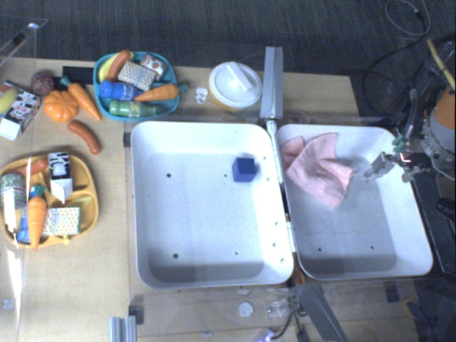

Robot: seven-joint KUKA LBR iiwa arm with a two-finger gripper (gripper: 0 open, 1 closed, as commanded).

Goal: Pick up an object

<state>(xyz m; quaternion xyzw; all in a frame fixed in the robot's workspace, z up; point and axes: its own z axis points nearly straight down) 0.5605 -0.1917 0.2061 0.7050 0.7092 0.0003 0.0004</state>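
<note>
The arm [442,130] is cut off by the right edge, and its gripper [377,166] is too small to read.

No text could be read; the printed cartons [60,177] in the yellow tray [89,191] were too blurred.

At the scene's right edge the arm [438,130] shows a rounded grey body with an orange band at its far end; dark cables loop beside it. A slim grey metal gripper [377,166] projects left from a darker mount with a small red-lit spot
</note>
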